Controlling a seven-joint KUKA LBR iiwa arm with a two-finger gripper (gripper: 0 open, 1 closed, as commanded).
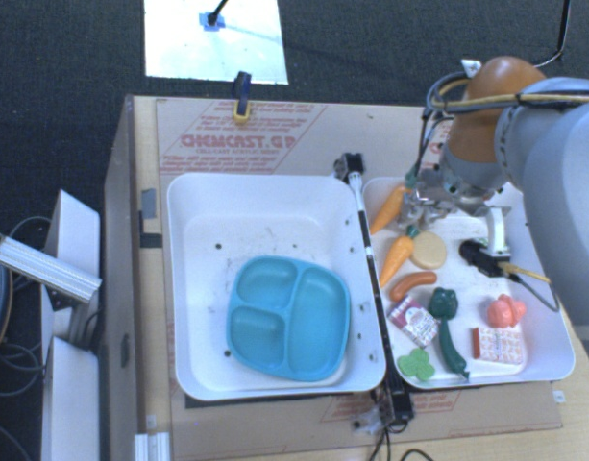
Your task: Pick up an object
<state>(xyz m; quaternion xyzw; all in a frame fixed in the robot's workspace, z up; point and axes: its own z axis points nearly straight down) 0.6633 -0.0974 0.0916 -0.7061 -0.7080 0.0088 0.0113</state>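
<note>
Toy foods lie in the right bin [553, 358]. One orange carrot [387, 209] leans at the bin's far left corner, and a second carrot [397, 254] lies just below it. My gripper [416, 217] hangs low between the two carrots, right beside the upper one's thick end, with the grey arm behind it. Close by are a cream round disc [429, 250] and an orange sausage [412, 284]. Nothing shows between the gripper and the carrots that tells of a hold.
The left bin [208, 209] holds a blue divided plate [288, 317]. Nearer the front of the right bin lie a dark green vegetable [446, 325], a light green piece [416, 363], a red-and-white packet [415, 323], a pink fruit [505, 310] and a waffle-like block [498, 345].
</note>
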